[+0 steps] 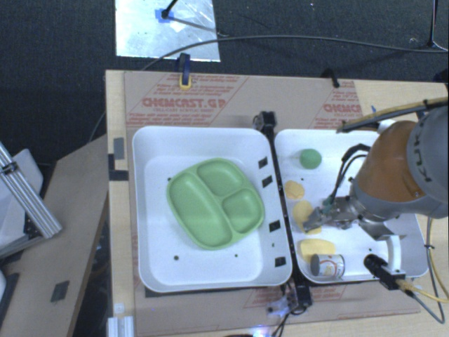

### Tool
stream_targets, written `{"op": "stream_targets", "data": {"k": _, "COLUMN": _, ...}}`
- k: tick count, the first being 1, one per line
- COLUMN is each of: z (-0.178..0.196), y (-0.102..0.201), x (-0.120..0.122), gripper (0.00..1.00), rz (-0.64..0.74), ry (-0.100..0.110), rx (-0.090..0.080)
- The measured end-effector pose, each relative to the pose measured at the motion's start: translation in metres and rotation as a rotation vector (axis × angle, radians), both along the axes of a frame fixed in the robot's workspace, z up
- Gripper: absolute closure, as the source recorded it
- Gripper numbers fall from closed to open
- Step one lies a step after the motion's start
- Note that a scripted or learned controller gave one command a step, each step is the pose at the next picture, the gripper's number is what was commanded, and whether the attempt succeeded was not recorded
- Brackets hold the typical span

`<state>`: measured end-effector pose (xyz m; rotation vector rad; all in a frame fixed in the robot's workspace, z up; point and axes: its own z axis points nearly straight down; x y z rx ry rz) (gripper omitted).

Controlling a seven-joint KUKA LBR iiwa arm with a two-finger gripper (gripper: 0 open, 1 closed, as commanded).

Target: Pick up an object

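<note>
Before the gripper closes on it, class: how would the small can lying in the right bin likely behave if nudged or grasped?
The small can lies on its side near the right bin front wall, so a nudge would probably roll it. Its round, shiny metal body looks stiff but may slip between fingers. It seems light for its size.

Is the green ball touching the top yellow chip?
Apart. The camera view shows bare white bin floor between the green ball and the top yellow chip.
</note>
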<state>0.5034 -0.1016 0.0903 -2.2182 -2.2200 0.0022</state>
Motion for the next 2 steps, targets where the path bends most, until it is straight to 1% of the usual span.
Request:
{"op": "stream_targets", "data": {"k": 1, "z": 0.013, "y": 0.000, "x": 0.002, "gripper": 1.00, "rz": 0.000, "ry": -0.006, "rx": -0.002}}
{"op": "stream_targets", "data": {"k": 2, "z": 0.062, "y": 0.002, "x": 0.012, "gripper": 1.00, "rz": 0.004, "ry": -0.010, "rx": -0.002}}
